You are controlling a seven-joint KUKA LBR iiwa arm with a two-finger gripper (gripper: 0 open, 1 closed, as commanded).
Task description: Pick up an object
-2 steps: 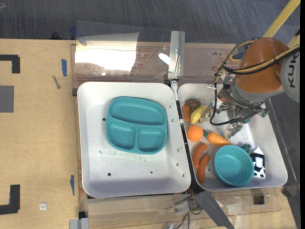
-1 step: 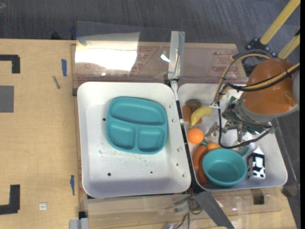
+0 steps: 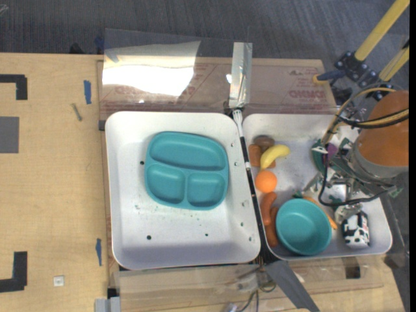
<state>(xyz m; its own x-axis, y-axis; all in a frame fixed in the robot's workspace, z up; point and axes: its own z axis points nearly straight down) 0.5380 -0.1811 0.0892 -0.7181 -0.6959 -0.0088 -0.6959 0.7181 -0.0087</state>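
While over the right bin [image 3: 296, 130]:
End effector [image 3: 338, 190]: grip state unclear.
Teal bowl [image 3: 303, 225]: just beside, lower-left.
Cow toy [image 3: 356, 229]: just below.

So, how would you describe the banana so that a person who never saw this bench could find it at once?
Look in the right bin, the one that holds the teal bowl. Near its far left corner, beside the divider between the bins, lies the banana, just above the orange ball. It is the only yellow, curved thing among the toy foods there.
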